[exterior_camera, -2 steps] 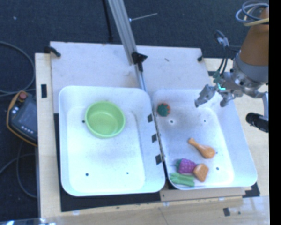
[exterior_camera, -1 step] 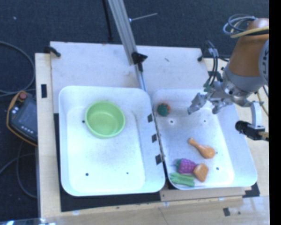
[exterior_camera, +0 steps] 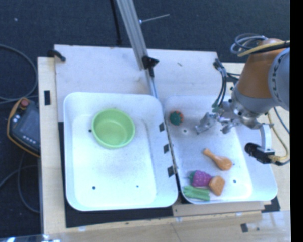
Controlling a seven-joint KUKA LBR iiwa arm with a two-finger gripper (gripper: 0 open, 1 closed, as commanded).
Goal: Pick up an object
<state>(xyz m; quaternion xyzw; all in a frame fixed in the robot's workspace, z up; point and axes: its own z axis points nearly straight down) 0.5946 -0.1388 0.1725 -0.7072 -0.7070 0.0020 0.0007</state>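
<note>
My gripper (exterior_camera: 213,126) hangs over the upper middle of the right bin (exterior_camera: 260,185), its two fingers spread apart and open with nothing between them. A small green and red ball (exterior_camera: 176,117) lies to its left near the bin's upper left corner. Below the gripper lies an orange drumstick-shaped toy (exterior_camera: 217,159). A purple grape bunch (exterior_camera: 201,178), an orange piece (exterior_camera: 216,185) and a green pod (exterior_camera: 196,192) huddle at the bin's front edge.
A green bowl (exterior_camera: 113,128) stands in the upper part of the left bin (exterior_camera: 81,185). A slanted metal pole (exterior_camera: 134,29) rises behind the bins. A pendant (exterior_camera: 25,127) lies left of the bench.
</note>
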